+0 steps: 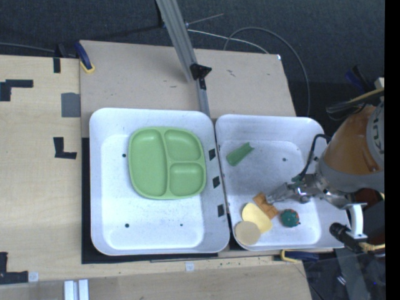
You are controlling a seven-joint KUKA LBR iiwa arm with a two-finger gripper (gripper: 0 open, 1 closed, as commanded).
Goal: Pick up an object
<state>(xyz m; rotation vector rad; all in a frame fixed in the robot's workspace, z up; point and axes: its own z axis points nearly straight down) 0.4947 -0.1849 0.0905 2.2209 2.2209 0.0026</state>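
Arm low over right bin

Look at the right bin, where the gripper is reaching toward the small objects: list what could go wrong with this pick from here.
1. The orange piece, yellow piece and tan disc lie bunched together, so the gripper may nudge or catch more than one.
2. They sit near the right bin's front wall, so a push could wedge them against it.
3. The green ball beside them might roll if bumped.

Even, soft overhead light; white bins bright w/ mild glare, faint shadows; pic low-res, slightly blurry; dark floor beyond tabletop edges.
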